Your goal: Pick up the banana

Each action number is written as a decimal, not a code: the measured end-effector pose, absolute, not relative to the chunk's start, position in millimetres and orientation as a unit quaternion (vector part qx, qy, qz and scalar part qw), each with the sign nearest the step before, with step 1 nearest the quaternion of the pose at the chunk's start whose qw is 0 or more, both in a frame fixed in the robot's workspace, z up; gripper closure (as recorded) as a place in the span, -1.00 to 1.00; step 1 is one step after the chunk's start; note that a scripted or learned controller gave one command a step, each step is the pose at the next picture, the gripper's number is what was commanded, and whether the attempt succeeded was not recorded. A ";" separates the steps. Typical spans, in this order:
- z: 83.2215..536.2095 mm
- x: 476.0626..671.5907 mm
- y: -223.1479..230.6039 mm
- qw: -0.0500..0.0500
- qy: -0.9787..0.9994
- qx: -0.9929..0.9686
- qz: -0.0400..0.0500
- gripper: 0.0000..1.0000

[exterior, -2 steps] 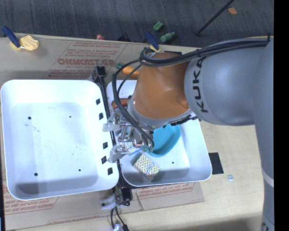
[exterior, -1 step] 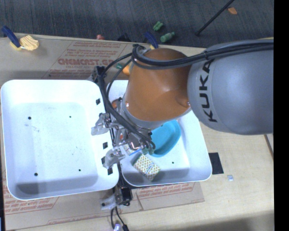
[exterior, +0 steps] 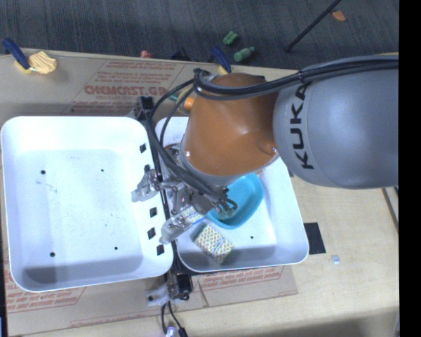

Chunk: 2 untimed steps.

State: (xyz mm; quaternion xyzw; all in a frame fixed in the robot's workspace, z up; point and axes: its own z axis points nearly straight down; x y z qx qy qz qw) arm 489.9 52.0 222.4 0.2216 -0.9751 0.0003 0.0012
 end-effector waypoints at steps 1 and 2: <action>191.4 485.3 79.8 0.002 -0.998 0.058 0.000 -1.00; 106.9 484.7 110.3 0.003 -0.979 0.202 0.000 -1.00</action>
